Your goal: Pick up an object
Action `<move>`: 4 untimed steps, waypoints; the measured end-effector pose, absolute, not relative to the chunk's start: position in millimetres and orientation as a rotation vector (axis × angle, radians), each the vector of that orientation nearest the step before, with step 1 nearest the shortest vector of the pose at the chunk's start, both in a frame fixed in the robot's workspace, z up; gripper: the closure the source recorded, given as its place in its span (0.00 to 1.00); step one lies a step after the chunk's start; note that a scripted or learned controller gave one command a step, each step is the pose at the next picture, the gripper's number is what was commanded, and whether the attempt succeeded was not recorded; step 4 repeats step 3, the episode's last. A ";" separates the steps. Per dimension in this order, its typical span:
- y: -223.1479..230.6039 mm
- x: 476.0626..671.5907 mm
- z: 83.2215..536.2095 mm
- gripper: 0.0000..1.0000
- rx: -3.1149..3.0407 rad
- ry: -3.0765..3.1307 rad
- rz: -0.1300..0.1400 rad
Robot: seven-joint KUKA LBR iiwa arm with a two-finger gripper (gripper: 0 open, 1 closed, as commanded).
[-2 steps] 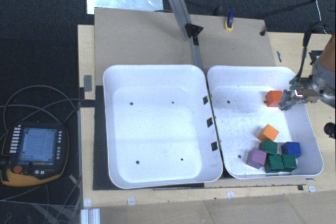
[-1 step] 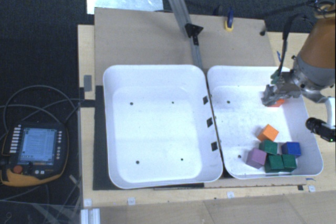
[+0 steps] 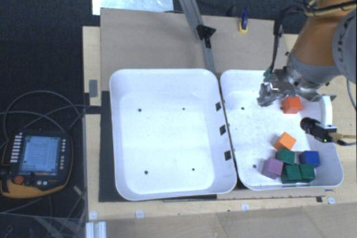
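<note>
Resting on a tan counter are two white bins, the right bin holding the grey arm's end effector, its grip impossible to tell, just beside an orange-red block, with orange, green, blue and purple blocks clustered nearer.

This is looking like a robotics lab. A control pendant is lying on dark carpet beside a plywood bench.

Red-orange block apart at upper R bin; orange, green, blue, purple blocks clustered near corner.
</note>
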State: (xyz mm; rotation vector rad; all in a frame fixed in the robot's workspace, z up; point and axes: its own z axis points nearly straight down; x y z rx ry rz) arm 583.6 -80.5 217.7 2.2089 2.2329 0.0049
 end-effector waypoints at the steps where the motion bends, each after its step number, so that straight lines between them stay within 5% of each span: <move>1: -26.2 593.5 213.2 1.00 2.209 2.234 0.005; 3: 72.7 631.1 226.9 1.00 2.208 2.231 0.009; 4: 72.7 631.1 226.9 1.00 2.208 2.231 0.009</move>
